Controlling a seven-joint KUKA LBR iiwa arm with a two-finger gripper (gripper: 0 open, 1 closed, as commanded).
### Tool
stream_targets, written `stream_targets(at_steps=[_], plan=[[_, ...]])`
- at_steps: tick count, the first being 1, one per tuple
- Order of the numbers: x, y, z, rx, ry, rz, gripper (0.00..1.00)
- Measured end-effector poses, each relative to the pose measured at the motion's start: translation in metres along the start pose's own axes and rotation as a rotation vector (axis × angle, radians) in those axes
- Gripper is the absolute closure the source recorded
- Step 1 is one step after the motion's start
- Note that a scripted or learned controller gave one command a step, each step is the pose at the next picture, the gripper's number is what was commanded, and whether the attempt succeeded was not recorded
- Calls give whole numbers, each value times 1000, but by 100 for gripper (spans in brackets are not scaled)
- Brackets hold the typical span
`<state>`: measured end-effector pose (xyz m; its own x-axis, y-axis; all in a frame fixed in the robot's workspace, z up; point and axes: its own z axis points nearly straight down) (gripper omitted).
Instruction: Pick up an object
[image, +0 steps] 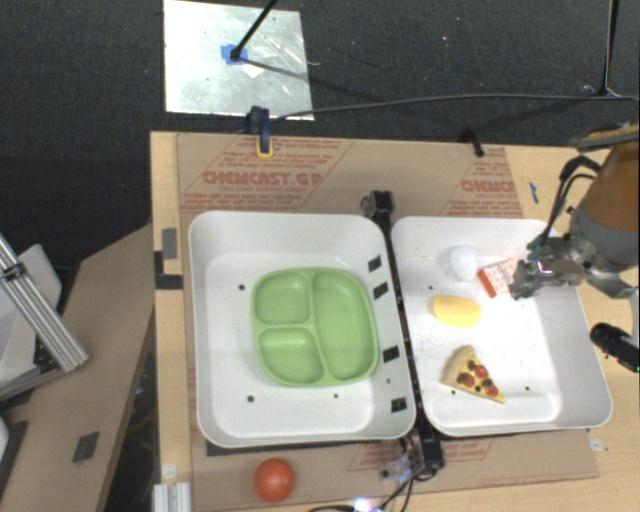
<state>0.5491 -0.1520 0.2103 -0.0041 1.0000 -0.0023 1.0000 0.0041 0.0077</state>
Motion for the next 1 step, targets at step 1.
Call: stream_targets(at_steps=[1], plan=[[3,-3,-62,-1,0,-1,100]])
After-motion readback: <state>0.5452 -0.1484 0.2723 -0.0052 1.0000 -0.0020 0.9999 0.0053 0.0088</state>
